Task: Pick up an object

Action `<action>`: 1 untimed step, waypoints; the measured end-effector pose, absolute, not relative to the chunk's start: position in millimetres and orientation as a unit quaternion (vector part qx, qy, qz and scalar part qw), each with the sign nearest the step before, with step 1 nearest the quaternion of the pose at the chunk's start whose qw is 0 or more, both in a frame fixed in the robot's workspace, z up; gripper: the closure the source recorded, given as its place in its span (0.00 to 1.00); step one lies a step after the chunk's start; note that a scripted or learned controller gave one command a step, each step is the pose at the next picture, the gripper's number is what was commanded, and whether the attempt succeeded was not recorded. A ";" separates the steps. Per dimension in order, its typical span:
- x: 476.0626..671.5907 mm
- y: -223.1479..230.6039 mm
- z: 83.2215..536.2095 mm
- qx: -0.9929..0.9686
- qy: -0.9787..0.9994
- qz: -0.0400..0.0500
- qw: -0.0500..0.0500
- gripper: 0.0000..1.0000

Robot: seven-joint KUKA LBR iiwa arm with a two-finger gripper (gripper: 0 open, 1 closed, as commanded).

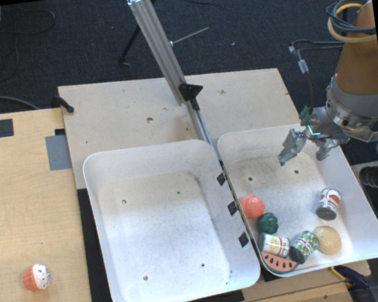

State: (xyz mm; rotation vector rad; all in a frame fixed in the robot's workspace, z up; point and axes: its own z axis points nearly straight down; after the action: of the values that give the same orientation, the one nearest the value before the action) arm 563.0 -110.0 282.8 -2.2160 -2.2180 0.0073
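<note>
Far to the left, on the pale wooden bench top, a small round orange-and-white toy (pixel 36 278) sat alone, well apart from both bins. Next came the shallow white left bin (pixel 104 193), its floor bare from rim to rim, giving me broad open room. Along the seam between the bins ran a slim grey metal rail (pixel 165 52), slanting up and away toward the top of the view.

Past that seam lay the shallow white right bin (pixel 359 193). Its upper half was open floor; everything crowded the lower edge. An orange ball (pixel 252 205) rested just beside the inner wall, with a dark green rounded lump (pixel 267 223) touching below it. Along the near rim sat a watermelon-slice toy (pixel 280 263), a small labelled can (pixel 277 245), a green-labelled can (pixel 304 243) and a tan rounded piece (pixel 328 239), packed close together. A red-and-white can (pixel 328 203) stood a little apart, nearer the right wall.

My grey two-finger gripper (pixel 307 147) hovered over the bin's upper right corner, fingers spread wide with nothing between them, well clear of the cluster.
</note>
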 end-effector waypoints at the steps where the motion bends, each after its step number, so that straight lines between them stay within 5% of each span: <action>1: 563.6 -111.0 285.2 -0.708 -0.707 0.001 0.001 0.00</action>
State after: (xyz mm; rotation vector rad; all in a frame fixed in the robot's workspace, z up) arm 563.6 -111.0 285.2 -2.2210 -2.2185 0.0022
